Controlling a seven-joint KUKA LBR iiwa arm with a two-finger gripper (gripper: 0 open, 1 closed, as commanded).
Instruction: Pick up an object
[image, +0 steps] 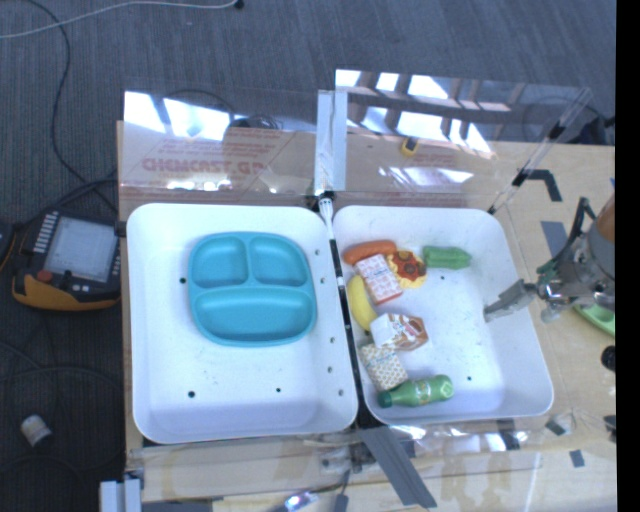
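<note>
Half the right bin (520, 330) open; gripper (508, 300) at rim.

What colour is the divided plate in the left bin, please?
Light blue; the divided plate shows in the camera view.

We read only one text: red block letters on the cardboard sheet (215, 160) behind the left bin, under glare from clear plastic, roughly "CHEMCAST GP", last letters uncertain. The small packets (379, 279) in the right bin carry print too small for us to read. The pendant screen (78, 250) at left is blurred, unreadable.
</note>
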